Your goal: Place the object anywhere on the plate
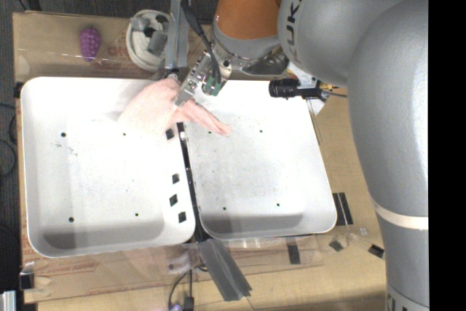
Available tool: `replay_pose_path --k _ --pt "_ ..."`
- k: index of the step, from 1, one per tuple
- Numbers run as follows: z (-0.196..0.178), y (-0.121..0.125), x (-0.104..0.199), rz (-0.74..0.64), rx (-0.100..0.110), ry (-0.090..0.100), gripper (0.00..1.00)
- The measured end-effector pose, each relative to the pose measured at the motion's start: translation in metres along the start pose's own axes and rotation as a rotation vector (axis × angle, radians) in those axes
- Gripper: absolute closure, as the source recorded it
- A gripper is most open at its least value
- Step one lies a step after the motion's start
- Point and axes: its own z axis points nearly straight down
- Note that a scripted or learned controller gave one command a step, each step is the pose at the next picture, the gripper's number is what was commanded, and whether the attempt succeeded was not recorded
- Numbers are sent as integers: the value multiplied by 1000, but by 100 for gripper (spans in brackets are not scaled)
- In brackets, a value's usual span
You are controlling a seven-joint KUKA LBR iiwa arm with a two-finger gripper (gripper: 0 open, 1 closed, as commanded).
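A: Where is the soft pale pink cloth (164, 107)?

B: It is draped over the far end of the ridge where the two shallow white bins meet. Most of it lies in the left white bin (80, 178) near its far right corner, and one tail reaches into the right white bin (269, 186).

A: And the two-finger gripper (191, 84)?

B: It is at the cloth's far edge, just above the ridge. The cloth lies directly below and to the near left of it. I cannot tell how the gripper is set.

A: Its long axis?

B: It runs roughly from the far left towards the tail in the right bin, crossing the ridge at a slant.

A: The plate?

B: I cannot pick one out. A small purple lump (89, 42) and a round white roll (148, 36) sit on the bench beyond the left bin's far edge.
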Motion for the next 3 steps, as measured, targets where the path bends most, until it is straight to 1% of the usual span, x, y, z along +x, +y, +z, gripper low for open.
replay_pose_path --k 1,2,3 --pt "-5 28 44 -404 1 0 100" --pt "7 55 86 -579 1 1 100" --pt "6 55 85 -579 1 0 0"
